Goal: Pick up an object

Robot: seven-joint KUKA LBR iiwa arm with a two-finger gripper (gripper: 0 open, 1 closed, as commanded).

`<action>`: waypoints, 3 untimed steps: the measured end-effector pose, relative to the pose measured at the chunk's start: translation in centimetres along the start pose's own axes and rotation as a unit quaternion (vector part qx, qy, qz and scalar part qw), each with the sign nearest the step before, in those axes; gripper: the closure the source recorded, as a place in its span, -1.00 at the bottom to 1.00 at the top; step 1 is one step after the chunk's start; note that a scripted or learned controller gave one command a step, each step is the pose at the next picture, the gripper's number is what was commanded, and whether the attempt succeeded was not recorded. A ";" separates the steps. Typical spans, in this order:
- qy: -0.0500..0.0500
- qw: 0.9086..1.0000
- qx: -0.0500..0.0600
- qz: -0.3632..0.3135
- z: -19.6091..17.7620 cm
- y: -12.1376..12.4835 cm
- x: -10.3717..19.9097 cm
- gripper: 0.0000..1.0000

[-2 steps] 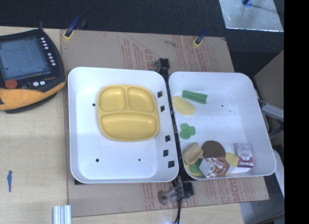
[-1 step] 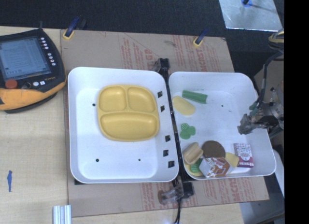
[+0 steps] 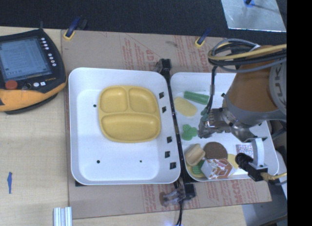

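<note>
Arm: the grey wrist with its orange band is reached in from the right and is held low over the right bin, presumably so that the claw can be brought down among the items there.
Claw: the claw is seen as a dark metal cluster just right of the green pieces; whether it is spread or pressed together cannot be told, and nothing is seen pinched in it.
Left bin: the left bin is occupied by a yellow divided plate, laid flat toward the upper middle, well apart from the arm.
Right bin: a green strip and a pale yellow piece are lain near the top; a small green item is set just beside the claw; a bun-like piece, a brown round item and a small printed carton are crowded at the near end.
Task object: no single target is named; the small green item is judged the likeliest, being nearest the claw.
Worktop: the worktop also carries a teach pendant at the far left.
Progress: the pick is judged not yet made.
</note>
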State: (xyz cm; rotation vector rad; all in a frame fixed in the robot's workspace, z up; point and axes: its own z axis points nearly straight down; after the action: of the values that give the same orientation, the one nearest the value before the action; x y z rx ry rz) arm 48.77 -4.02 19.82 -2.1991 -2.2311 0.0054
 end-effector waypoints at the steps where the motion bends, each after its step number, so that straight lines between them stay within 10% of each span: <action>1: -0.002 1.000 -0.002 0.006 -0.3 0.0 -0.7 -1.00; 2: -0.003 1.000 -0.007 0.007 10.9 -1.0 -7.1 -1.00; 3: -0.004 1.000 -0.008 0.005 9.3 -0.9 -7.0 1.00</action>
State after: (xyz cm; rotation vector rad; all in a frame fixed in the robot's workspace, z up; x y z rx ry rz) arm 47.89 -11.01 10.50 -2.2216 -2.2313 -0.0040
